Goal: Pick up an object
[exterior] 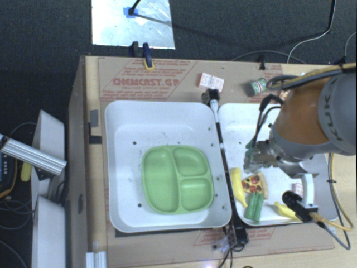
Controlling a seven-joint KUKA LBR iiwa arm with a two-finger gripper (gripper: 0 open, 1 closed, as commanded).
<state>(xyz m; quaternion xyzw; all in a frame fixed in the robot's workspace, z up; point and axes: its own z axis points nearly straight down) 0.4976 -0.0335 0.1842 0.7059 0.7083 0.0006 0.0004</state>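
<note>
Gripper (252, 162) hung low over the right bin (237, 116), just above the toy pizza slice (255, 182) by its front edge; whether it gripped anything, we could not tell. We judged the pick not made: next, perhaps, descend onto the slice.
</note>
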